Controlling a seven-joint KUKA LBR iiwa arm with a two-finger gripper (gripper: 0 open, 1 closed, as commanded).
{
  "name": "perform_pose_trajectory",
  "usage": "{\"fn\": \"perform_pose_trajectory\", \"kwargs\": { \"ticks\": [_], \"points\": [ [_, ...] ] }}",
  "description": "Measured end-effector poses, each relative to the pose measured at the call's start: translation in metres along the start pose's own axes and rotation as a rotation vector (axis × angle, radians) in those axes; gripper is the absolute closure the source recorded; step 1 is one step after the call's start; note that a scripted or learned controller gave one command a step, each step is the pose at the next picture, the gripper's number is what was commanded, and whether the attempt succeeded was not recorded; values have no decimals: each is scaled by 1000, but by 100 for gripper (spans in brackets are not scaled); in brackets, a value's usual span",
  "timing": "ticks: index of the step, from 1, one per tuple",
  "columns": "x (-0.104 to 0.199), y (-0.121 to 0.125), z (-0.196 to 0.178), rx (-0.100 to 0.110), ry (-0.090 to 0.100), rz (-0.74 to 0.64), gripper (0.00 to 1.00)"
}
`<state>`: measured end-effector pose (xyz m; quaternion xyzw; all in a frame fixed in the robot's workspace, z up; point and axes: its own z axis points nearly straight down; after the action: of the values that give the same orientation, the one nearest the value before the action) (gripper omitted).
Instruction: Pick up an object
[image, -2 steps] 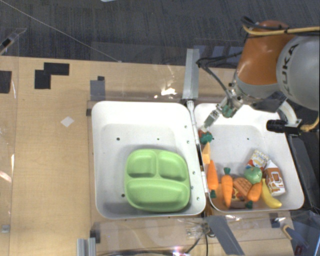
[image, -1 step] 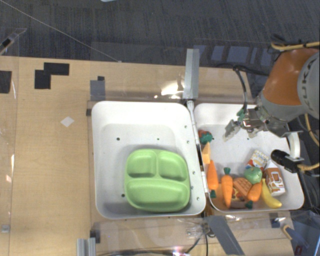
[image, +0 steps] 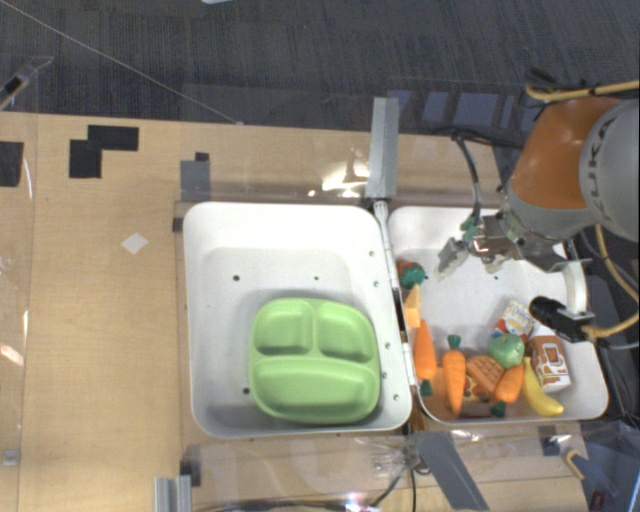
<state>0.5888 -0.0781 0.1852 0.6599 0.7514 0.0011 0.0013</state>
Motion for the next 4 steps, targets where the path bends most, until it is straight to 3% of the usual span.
{"fn": "perform_pose_trajectory", "kwargs": {
  "ticks": [1, 2, 3, 4],
  "points": [
    [-11, -37, 88, -3, 0, -201, 0],
    [-5, 21, -1, -4, -2, -280, 0],
    [-12, -45, 90, -3, -1, -178, 0],
    [3, -102, 89, -1, 1, -69, 0]
  ]
}}
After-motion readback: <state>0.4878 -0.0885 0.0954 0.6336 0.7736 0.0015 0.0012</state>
